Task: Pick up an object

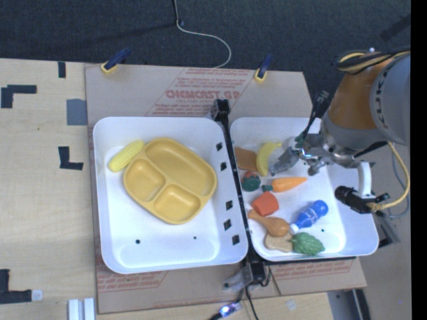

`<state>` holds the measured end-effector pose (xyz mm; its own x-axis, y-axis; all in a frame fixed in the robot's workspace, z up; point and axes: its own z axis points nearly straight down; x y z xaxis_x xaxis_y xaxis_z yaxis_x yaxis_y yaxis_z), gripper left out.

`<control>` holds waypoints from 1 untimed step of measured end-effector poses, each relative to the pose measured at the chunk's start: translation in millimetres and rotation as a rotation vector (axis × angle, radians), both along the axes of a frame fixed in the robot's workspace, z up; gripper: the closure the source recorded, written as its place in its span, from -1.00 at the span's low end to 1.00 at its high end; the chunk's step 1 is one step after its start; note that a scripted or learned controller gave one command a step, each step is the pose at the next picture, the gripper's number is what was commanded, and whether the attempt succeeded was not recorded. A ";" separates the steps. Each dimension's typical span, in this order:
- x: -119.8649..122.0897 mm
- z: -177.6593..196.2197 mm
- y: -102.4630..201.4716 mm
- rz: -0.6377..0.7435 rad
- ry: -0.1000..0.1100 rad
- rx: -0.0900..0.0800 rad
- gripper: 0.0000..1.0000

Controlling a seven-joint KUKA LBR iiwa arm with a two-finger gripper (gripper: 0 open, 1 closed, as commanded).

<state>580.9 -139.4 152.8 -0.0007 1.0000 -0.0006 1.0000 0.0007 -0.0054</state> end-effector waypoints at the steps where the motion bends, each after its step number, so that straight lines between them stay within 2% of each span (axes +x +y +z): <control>1: 2.8 -61.2 0.2 0.001 -0.008 -0.005 -1.00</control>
